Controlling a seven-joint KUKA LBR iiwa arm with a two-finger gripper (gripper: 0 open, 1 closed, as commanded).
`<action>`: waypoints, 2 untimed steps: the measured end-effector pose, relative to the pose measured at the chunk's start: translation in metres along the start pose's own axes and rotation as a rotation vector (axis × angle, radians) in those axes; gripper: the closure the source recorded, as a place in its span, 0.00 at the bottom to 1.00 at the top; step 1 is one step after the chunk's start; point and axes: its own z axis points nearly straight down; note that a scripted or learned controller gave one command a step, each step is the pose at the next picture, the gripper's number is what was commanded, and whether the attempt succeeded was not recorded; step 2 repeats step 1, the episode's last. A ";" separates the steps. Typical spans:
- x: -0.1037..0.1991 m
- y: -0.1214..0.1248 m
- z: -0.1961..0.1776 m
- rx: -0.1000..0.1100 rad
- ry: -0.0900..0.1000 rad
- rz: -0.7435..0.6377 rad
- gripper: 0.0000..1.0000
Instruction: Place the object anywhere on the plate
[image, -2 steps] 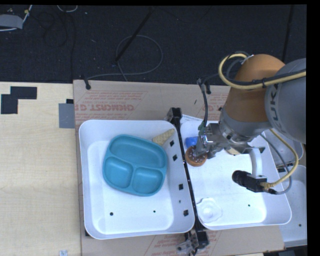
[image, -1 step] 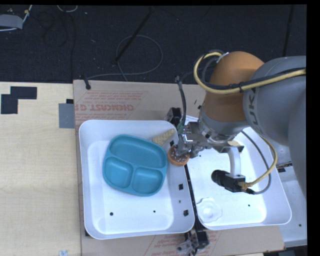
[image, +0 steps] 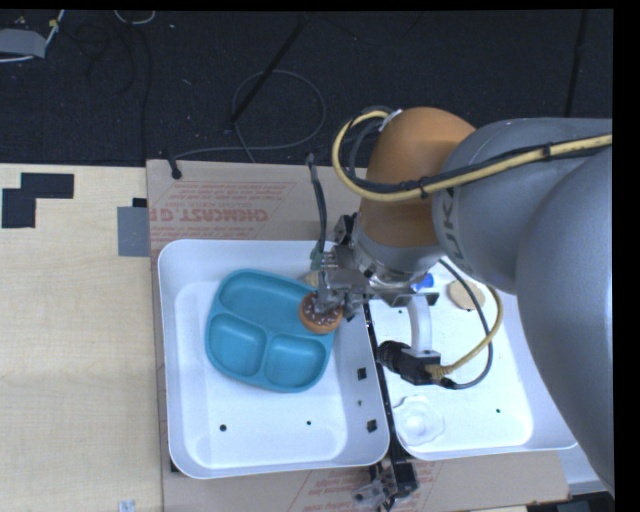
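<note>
Gripper (image: 325, 300): poised over right rim of blue plate (image: 262, 335); finger state not discernible.
Object (image: 320, 317): small round brown item directly below gripper, at plate's right edge; grasp unconfirmed.
Key relation: plate centre lies left of gripper.
Bins: plate in left bin (image: 190, 400).

The grey arm (image: 520, 190) reaches in from the right, its claw (image: 322, 300) pointing down

Small brown round object (image: 320, 317) sits at blue divided plate's (image: 262, 335) right rim.
</note>
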 end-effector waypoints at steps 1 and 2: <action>-0.001 0.000 -0.001 0.000 -0.001 0.002 0.00; -0.001 0.000 -0.001 0.000 -0.001 0.002 0.00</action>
